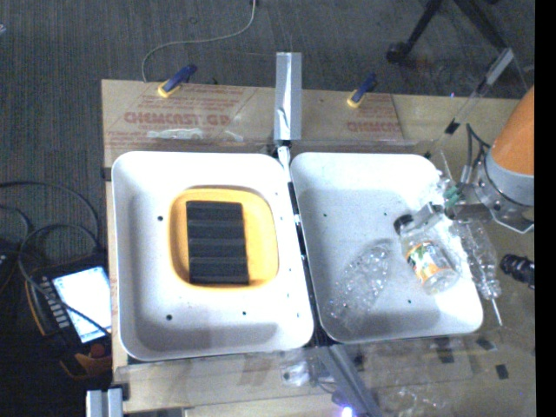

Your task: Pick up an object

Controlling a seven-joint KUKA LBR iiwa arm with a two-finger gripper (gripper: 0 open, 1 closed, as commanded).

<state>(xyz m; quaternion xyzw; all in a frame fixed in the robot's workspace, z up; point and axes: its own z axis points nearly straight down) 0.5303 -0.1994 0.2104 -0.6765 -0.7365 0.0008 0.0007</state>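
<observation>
Gripper (452, 200) hovers at the right bin's (365, 176) far edge, finger state impossible to tell; clear bottle (427, 254) lies just beside it, so drop squarely across its body

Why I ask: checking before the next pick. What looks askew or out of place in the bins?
In the right bin, a clear bottle lies tipped on its side near the right wall. The left bin's yellow tray looks square.
</observation>
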